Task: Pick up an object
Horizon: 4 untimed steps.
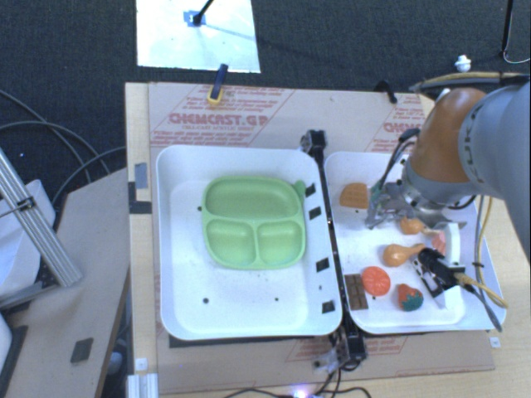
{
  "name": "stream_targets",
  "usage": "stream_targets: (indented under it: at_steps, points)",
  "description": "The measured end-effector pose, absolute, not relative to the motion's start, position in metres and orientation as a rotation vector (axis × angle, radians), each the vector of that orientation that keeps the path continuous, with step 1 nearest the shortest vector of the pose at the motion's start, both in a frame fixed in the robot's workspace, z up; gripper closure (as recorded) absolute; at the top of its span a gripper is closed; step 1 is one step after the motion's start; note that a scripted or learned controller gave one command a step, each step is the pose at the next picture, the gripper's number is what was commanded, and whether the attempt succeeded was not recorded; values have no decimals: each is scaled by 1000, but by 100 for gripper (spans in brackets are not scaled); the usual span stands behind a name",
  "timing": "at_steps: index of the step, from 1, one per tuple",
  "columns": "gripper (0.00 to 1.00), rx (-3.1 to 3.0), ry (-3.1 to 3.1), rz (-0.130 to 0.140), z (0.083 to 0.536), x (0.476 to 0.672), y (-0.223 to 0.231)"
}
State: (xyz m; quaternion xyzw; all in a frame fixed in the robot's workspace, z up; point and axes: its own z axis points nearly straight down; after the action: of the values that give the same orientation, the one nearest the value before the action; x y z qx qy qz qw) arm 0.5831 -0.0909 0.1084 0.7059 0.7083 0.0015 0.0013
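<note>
White plastic bins sit side by side on the surface. Along the right bin's near edge lie a brown chocolate bar, an orange tomato and a strawberry. Toward its middle rests a yellow-orange gourd. Farther back, the claw hangs low beside an orange bread piece; whether it is clenched, I cannot tell. The left bin carries a green divided plate.
</note>
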Motion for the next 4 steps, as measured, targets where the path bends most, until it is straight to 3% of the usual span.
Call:
stream_targets:
  at_steps: [1, 2, 4]
  points:
    - [0, 2216, 2223, 5, 108, 583, -91]
    - [0, 2230, 2219, -5, 83, 506, -134]
    - [0, 2213, 2222, 6, 86, 583, -206]
